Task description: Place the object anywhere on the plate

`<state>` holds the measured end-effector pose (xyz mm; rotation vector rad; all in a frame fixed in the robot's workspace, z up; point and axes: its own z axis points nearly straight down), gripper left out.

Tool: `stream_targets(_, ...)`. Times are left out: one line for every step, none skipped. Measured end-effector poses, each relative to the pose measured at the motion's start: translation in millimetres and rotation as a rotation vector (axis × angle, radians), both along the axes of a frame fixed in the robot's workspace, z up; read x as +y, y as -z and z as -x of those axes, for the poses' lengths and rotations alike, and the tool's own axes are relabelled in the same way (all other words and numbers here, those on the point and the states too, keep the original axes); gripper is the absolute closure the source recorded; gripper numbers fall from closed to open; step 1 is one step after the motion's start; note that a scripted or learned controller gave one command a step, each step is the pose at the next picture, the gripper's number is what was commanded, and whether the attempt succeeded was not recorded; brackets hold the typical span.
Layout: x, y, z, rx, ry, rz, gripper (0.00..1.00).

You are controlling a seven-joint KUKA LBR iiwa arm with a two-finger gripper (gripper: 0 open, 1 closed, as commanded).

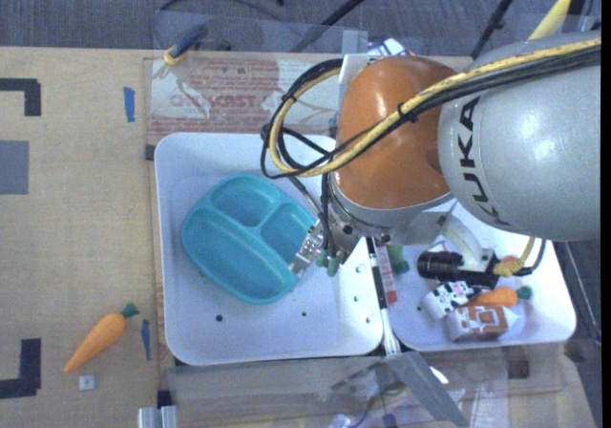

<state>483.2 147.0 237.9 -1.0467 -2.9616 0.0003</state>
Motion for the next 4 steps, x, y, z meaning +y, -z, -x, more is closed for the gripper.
stream_targets(63.3, 36.4, -6.9, 0.0, 0.05, 0.0, 1.0)
stream_targets(63.1, 36.3, -7.1, 0.0, 0.051, 0.0, 0.0)
stream_targets(63.7, 26.2, -8.0, -0.002, 0.051, -0.002, 1.0)
stream_targets(15.9, 24.0, 3.7, 0.0, -0.076, 0.0, 1.0)
